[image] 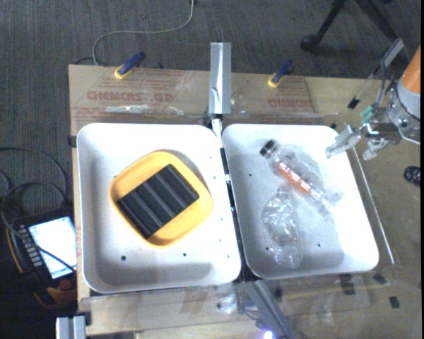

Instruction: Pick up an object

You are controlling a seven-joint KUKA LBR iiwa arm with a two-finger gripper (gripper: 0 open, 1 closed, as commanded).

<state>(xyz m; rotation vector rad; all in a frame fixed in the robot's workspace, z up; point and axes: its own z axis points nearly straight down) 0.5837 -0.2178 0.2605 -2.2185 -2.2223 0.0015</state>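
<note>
A clear plastic bottle (298, 174) with a black cap and an orange label lies slantwise in the right bin (357, 253). Below it sits a crumpled clear plastic piece (280, 226). A yellow pad with a black ribbed top (162, 197) fills much of the left bin (99, 260). My gripper (353, 145) hangs over the right bin's far right corner, to the right of the bottle and apart from it. Its fingers are spread open with nothing between them.
A metal post (220, 83) stands at the back where the two bins meet. Two blue-and-yellow clamps (129, 64) hold the cardboard base at the back. Cables and a tablet (49, 242) lie on the floor at the left.
</note>
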